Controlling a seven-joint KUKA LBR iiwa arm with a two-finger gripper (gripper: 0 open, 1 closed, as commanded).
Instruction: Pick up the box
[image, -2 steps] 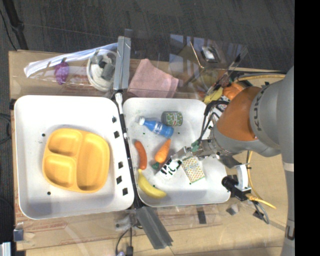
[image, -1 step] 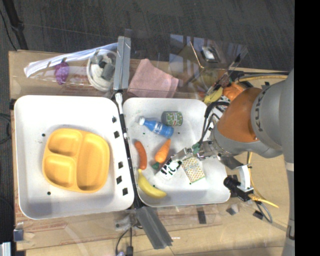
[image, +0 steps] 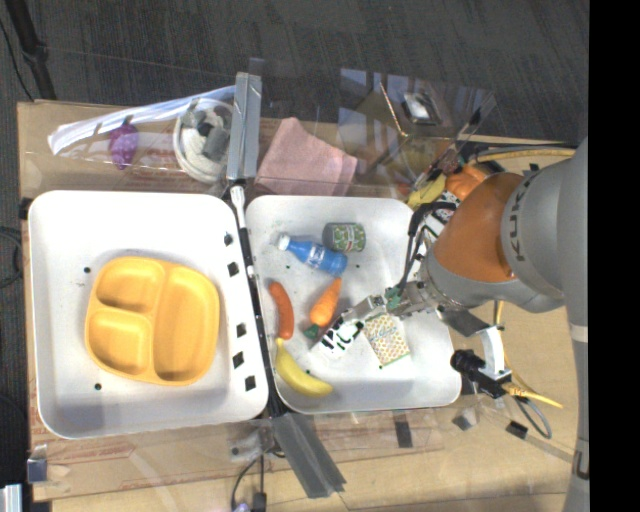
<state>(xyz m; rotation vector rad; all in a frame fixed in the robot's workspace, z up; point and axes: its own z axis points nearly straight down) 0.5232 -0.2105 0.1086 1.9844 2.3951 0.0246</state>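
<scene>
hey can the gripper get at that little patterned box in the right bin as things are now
Probably yes. The gripper sits right at the box, which lies flat in the right bin. The carrot and a black and white object lie just left of the box, crowding only that side.

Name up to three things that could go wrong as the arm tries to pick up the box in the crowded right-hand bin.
1. The gripper sits among close neighbours: the carrot and banana lie near, so it might catch or shove one of them.
2. The box lies flat and tilted on the right bin, so the fingers may slide off.
3. A nudge could push the box toward the bin's wall.
</scene>
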